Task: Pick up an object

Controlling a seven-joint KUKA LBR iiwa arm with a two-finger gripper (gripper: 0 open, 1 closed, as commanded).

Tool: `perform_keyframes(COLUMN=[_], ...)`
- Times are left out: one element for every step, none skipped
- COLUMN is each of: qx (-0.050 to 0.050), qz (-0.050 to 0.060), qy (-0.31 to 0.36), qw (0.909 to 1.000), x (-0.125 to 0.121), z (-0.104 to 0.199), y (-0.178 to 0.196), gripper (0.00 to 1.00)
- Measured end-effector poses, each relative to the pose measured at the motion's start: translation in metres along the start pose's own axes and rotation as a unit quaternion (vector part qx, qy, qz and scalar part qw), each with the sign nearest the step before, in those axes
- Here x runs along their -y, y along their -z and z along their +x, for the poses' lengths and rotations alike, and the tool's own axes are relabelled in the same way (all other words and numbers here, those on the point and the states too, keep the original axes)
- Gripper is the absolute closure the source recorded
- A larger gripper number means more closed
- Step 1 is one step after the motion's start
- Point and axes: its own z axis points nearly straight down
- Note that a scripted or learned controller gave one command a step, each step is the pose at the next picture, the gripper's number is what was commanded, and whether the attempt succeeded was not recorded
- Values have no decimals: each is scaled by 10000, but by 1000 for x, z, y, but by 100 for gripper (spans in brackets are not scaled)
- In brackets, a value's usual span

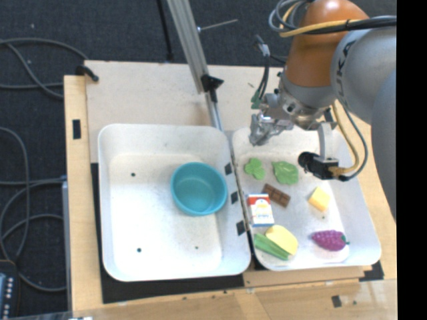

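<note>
The pincer hangs over the far left corner of the right bin, pointing down, with nothing seen between its fingers; how far apart they stand cannot be told from this slant. Above it rises the grey arm with its orange band, cables looping over the top and down its side. A small black fitting on a cable hangs just beside the wrist, above the bin.

Just below the pincer lie two green leafy toy pieces, the smaller one near the bin's left wall and the larger one beside it, apart from each other. Below them sits a brown chocolate-bar piece, tilted, and touching or nearly touching it a small red and white carton; its printing is too small to read. To the right, a yellow wedge lies by itself. At the near edge of the bin are a yellow corn-like toy with green husk and, well to its right, a purple grape cluster.

The left bin holds a blue bowl, upright, toward its right side. Both bins rest on a pale surface. A slanted metal rail runs from the top of the view down to the gap between the bins. Dark carpet with black cables lies to the left.
</note>
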Motion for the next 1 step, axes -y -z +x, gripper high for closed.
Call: perform_keyframes(qx=[-1], qz=[-4], qy=[5], qw=[10000], x=[-6], z=[50], y=[7], gripper=[100])
